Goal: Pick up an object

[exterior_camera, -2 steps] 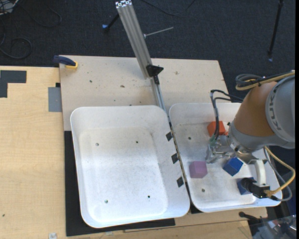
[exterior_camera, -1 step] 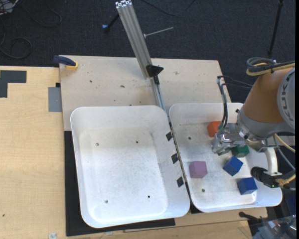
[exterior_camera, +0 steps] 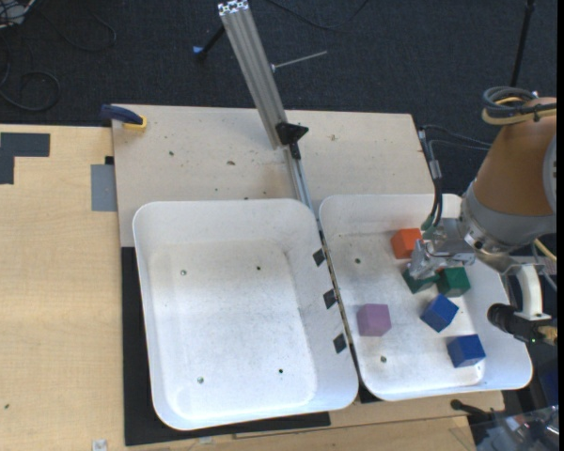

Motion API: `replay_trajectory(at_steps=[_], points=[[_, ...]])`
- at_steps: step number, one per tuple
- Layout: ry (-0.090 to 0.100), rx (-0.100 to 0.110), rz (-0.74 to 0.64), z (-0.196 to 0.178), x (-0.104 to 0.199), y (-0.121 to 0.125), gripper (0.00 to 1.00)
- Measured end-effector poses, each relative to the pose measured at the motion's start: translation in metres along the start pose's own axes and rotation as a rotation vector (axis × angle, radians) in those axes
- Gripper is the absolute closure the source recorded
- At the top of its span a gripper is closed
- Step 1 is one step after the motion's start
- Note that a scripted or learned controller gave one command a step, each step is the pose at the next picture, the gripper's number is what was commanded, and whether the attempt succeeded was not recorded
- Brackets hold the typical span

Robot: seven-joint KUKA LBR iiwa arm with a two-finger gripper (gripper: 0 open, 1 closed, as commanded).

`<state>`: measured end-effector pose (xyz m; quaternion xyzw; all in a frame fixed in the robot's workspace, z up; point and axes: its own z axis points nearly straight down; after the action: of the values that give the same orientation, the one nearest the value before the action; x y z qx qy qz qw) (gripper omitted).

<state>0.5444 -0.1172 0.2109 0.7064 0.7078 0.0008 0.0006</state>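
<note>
- Plywood bench top (exterior_camera: 207,153), pale and speckled, carries two shallow white bins side by side; dark floor with loose cables lies beyond it.
- Right bin (exterior_camera: 376,224) is the landmark: its neighbour, the left bin (exterior_camera: 226,318), sits just beside its left wall.
- Inside the right bin lie an orange block (exterior_camera: 403,243), a green block (exterior_camera: 451,281), a purple cube (exterior_camera: 373,319) and two blue cubes (exterior_camera: 439,313) (exterior_camera: 466,349).
- Gripper (exterior_camera: 424,272) hangs low over the right bin's middle, between the orange and green blocks; whether its claw is wide or narrow I cannot tell.
- Slanted aluminium bar (exterior_camera: 258,73) rises beyond the right bin's far-left corner.
</note>
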Motion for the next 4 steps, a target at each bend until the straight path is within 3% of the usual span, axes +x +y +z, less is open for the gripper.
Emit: replay_trajectory(at_steps=[1, 2, 4], points=[[0.000, 0.002, 0.000, -0.019, -0.001, 0.001, 1.00], [0.001, 0.004, -0.002, -0.008, 0.048, 0.020, 1.00], [0.002, 0.004, -0.003, -0.029, 0.156, 0.051, 1.00]])
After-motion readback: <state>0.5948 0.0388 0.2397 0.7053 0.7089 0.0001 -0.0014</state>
